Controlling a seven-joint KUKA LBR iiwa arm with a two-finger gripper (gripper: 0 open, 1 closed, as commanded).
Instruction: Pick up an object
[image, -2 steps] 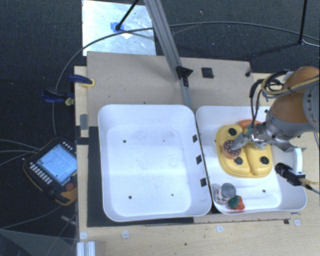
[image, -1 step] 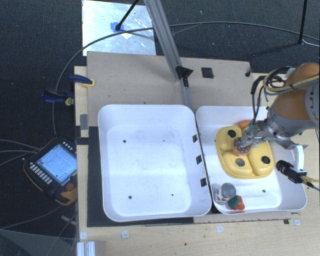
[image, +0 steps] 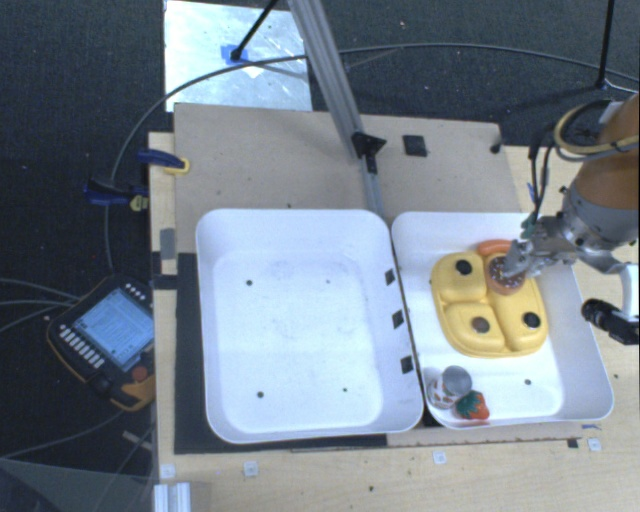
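Observation:
A yellow moulded plastic piece with dark round spots lies in the right bin. An orange object peeks out behind its far edge, and a round brownish ring rests on its top right. My gripper reaches in from the right and hovers right over that ring, at the yellow piece's far right corner. In the bin's near left corner sit a small grey ball and a red-and-green toy.
The left bin sits beside the right one, joined by black clips. A slanted metal pole rises behind the bins. A teach pendant and cables lie on the floor at left.

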